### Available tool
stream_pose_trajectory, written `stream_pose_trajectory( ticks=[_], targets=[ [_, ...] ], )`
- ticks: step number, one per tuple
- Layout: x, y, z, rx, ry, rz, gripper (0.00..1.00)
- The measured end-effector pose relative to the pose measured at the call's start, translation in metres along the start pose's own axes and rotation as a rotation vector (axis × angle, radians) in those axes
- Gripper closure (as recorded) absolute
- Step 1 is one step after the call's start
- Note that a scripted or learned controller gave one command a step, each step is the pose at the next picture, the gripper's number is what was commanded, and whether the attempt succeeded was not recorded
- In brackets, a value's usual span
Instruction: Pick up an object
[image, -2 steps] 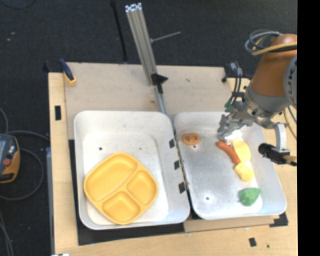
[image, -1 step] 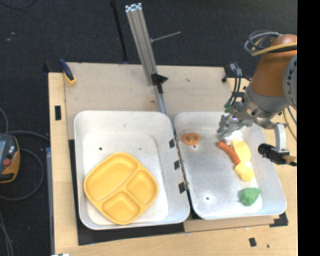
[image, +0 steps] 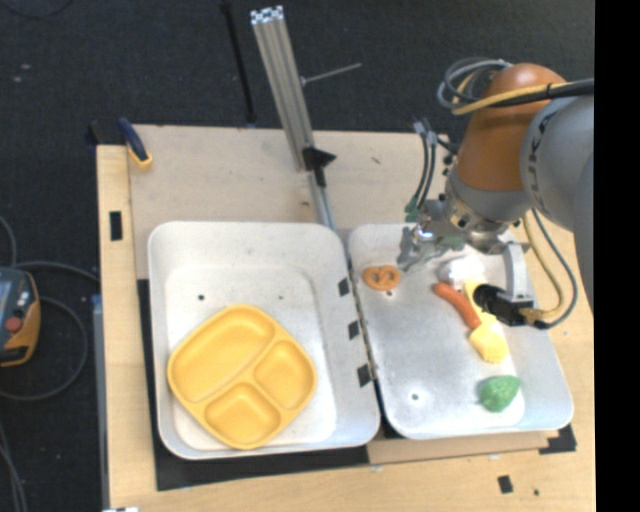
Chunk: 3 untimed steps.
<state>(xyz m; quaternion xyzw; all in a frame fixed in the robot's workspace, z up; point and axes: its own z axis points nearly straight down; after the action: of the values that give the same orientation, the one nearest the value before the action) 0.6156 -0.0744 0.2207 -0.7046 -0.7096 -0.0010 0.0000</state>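
Camera view puts the gripper low over the right bin at its twelve o'clock edge, its grip impossible to tell, the pretzel just beside it at seven o'clock.

Arm cut off at rt edge

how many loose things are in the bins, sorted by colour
Orange: 2, a pretzel-like piece and a carrot-like piece, both in the right bin
Yellow: 2, a divided tray in the left bin and a small block in the right bin
Green: 1, a lump in the right bin
Total: 5
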Motion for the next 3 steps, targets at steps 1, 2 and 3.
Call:
stream_pose_trajectory(
  ticks=[1, 2, 3],
  targets=[
    [0.059, 0.008, -0.013, -0.001, 0.0, -0.001, 1.0],
    [0.11, 0.016, -0.01, 0.0, -0.001, 0.001, 1.0],
    [0.154, 0.01, -0.025, -0.001, 0.0, 0.0, 1.0]
  ],
)
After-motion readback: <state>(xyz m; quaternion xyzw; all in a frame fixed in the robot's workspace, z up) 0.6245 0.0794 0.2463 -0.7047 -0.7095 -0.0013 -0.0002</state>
